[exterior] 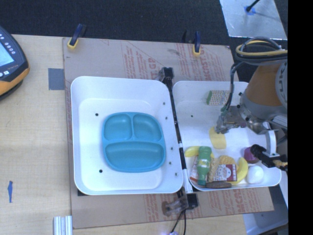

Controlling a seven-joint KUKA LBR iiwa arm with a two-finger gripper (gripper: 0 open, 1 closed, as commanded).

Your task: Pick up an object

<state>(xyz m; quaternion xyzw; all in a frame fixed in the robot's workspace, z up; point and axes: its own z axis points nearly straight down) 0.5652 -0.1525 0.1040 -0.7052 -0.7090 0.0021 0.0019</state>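
Note:
My gripper (222,128) hangs low in the right bin (195,94), its tip just above a pale yellow object (218,140). Along that bin's front edge lies a heap of things: a green-capped bottle (203,161), a yellow banana-like piece (242,169), a red-and-white packet (223,173), a white egg-shaped object (255,175), a purple piece (251,154) and a dark stick (218,184). A small green packet (217,97) lies at the bin's far side. Nothing shows between the gripper's tips.
The left bin (83,131) bears a blue divided plate (133,142). Clamps hold the cardboard sheet at the back and between the bins. A yellow-grey pendant (10,58) sits at the far left on the bench.

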